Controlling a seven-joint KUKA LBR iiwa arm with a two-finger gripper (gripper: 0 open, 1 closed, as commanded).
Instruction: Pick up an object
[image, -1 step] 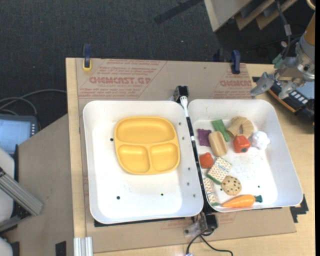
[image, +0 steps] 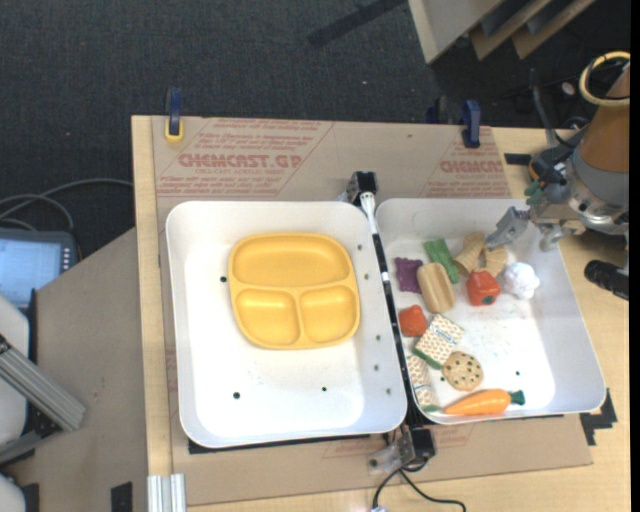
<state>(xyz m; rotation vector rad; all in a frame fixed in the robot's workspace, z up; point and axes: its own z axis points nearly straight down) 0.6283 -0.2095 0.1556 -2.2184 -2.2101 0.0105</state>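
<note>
Reaching in over the far right corner of the right-hand bin (image: 560, 395), the gripper (image: 524, 222) hangs above the toy food with its two fingers spread and nothing between them. The grey arm (image: 600, 170) behind it enters from the right edge.

Directly below and a little toward the bin's centre from the fingertips lie a tan, bread-like piece (image: 472, 248) and a white lumpy piece (image: 519, 279), with a red pepper-like toy (image: 483, 288) touching or just beside the white one. Farther from the gripper, toward the divider, sit a green piece (image: 439, 255), a tan roll (image: 434, 287) and a purple piece (image: 408, 273). Well beyond those, at the near end of the bin, are an orange-red toy (image: 413, 321), a checked cracker (image: 440, 342), a cookie (image: 462, 371) and a carrot (image: 480, 402). The left-hand bin (image: 200, 380) carries a yellow divided plate (image: 294, 290), well apart from the gripper.

Any of these would do; the red pepper-like toy looks the handiest, being closest and standing proud of the floor. It is likely hollow plastic: light, stiff and smooth, so prone to squirt out of a pinch. Closing across its widest middle, low on the body, seems safest, though the white piece crowding it may catch a finger. The carrot lies alone, but its taper invites slipping
</note>
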